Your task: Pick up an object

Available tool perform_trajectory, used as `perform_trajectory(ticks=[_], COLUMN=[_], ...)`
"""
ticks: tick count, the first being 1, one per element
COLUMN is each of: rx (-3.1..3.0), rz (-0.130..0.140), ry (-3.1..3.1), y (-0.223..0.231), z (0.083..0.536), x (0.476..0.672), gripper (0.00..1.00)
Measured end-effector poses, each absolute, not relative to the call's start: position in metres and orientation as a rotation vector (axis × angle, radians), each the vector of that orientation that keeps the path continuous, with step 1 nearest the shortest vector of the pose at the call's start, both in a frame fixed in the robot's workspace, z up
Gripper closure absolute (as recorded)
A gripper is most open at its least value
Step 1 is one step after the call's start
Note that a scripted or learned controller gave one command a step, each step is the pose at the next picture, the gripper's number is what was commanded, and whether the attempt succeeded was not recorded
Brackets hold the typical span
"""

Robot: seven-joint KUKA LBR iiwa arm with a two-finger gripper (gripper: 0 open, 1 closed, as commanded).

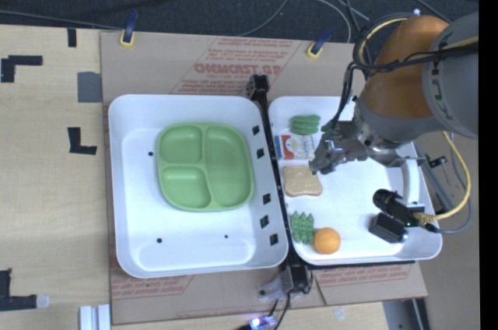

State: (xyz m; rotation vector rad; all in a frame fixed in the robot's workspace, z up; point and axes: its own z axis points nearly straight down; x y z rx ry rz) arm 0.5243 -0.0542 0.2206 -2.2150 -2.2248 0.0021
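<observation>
In the right bin (354,247) lie several small things. A tan slice of toast (301,182) sits near the bin's left wall, with a white and red carton (294,146) just behind it and a green ridged piece (306,123) at the back. A green leafy piece (301,225) and an orange ball (327,240) lie at the front. My gripper (327,159) hangs low over the bin, right beside the toast's upper right corner and next to the carton. Nothing shows between its fingers.
The left bin (132,165) holds a green divided plate (205,166). Black clips line the wall between the two bins. The arm's grey and orange body (412,79) covers the right bin's back right part. Cables run across the dark floor behind the bench.
</observation>
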Motion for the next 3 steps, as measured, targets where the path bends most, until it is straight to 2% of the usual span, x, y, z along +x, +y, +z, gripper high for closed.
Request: perform_trajectory(ticks=[1,3], rx=[-2.213,-2.212], rz=[0.003,0.002], ry=[-2.224,-2.228], y=[-0.002,0.097], z=[0.213,0.209], x=[0.506,0.484], gripper=[1.0,1.0])
